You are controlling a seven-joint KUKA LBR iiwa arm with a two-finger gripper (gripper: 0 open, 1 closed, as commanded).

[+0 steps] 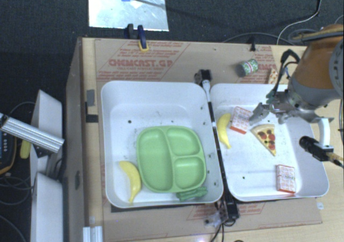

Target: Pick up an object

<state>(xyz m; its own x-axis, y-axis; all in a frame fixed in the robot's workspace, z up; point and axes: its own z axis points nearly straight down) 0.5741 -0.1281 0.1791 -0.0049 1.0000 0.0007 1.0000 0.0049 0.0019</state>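
Pincer (263, 111) seen spread open, nothing gripped, above right bin (312, 182) (far edge), between carton (241, 120) and pizza (266, 137).

Bins (161, 95): white plastic, smooth, a little glossy.
Divided plate (171, 159): light green plastic, smooth, soft shine.
Bananas (130, 179): yellow plastic look, smooth.
Pizza slice (266, 137): matt toy, looks like plastic.
Bench board (145, 63): brown cardboard, matt, red print.
Floor (43, 20): dark carpet, rough.
Sheet on floor (128, 0): shiny, foil-like.
Gripper (260, 112): grey metal, dull.
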